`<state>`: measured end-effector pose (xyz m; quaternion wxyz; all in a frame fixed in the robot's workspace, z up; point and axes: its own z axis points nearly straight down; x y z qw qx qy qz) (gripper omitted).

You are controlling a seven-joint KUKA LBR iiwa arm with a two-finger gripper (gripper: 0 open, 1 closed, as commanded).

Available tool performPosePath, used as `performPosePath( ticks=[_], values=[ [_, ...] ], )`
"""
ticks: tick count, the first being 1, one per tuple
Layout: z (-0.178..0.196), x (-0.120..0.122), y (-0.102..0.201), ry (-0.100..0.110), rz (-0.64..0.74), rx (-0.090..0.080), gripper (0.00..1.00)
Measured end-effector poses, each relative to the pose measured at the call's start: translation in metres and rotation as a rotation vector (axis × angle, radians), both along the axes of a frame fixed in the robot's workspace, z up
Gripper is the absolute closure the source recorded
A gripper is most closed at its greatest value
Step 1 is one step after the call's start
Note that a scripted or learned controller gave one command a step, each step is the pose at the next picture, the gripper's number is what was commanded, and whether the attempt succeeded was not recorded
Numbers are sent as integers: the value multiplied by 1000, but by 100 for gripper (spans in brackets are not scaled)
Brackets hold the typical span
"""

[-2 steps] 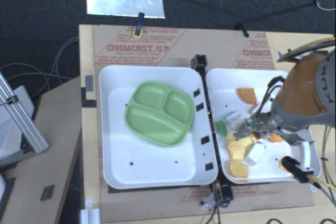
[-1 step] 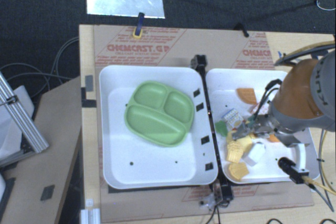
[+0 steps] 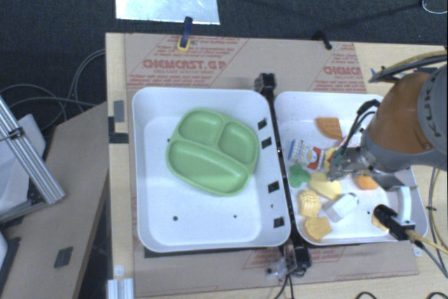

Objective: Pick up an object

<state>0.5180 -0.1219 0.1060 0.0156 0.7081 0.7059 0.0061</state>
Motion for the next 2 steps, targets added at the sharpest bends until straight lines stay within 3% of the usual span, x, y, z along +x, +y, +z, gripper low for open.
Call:
performPosePath(
  ticks=[1,2],
  values=[
    [48,-6,-6,26,3,12,100],
    [98,-2,4,26,8,12,100]
  ],
)
